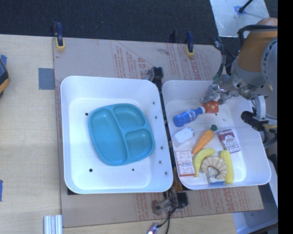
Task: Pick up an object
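Gripper (216, 92) is hanging low over the back of the right bin (256, 174), just above a small red toy (212, 107); whether it is open, shut or holding anything I cannot tell, since the wrist is hiding that part. The toy is sitting on the bin floor beside a blue bottle (187, 116), close enough that the bottle's cap is nearly touching it. It is looking like a light, hard plastic piece, probably smooth and apt to slip or roll, so a grasp across its widest part, from the side away from the bottle, is seeming the safest. Further forward a carrot (203, 141), a banana (202, 157), a corn cob (227, 166) and some small cards (184, 163) are lying crowded together. The bin floor is looking slick and shallow-walled, leaving little room near the back wall. A blue tray (121, 133) is filling the left bin (75, 179).
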Controlling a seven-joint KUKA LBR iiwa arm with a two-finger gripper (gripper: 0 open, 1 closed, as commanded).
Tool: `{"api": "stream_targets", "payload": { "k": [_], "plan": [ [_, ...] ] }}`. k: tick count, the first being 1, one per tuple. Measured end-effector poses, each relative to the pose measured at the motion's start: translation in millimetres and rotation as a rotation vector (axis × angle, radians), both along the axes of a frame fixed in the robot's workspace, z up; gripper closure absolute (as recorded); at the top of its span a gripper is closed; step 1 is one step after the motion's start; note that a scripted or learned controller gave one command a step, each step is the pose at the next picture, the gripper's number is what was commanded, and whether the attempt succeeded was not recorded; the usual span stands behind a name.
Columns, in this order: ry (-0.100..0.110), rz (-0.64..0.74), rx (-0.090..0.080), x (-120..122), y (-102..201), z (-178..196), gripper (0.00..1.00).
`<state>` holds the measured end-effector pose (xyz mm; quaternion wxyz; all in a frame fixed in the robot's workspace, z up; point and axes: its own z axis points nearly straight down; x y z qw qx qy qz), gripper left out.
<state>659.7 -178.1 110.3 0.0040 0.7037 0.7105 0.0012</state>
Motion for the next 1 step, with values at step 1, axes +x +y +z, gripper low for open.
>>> {"api": "stream_targets", "payload": {
  "k": [1],
  "plan": [
    [0.010, -0.003, 0.004, -22.9, 83.2, 55.5, 1.00]
  ]
}}
